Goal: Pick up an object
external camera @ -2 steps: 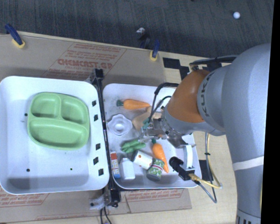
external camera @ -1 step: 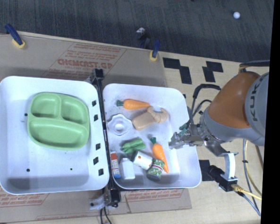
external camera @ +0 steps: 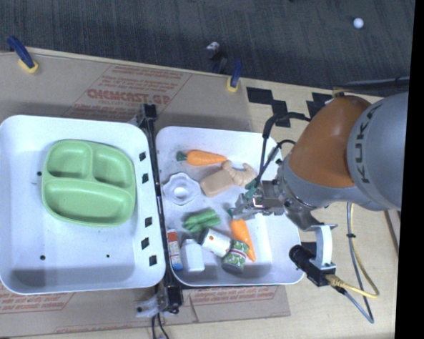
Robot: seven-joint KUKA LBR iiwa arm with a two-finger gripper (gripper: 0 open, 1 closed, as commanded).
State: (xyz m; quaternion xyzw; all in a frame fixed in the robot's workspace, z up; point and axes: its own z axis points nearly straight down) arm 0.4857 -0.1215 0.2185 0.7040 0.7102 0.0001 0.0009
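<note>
Two white bins on a desk (external camera: pixel 223 101).
Claw (external camera: pixel 249 202), grip unreadable, hangs just above an orange carrot (external camera: pixel 242 233) angled lengthwise.

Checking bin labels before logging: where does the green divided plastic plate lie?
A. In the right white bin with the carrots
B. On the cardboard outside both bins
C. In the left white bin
C: the green divided plastic plate lies flat inside the left white bin, apart from the toy food in the right white bin.
</note>
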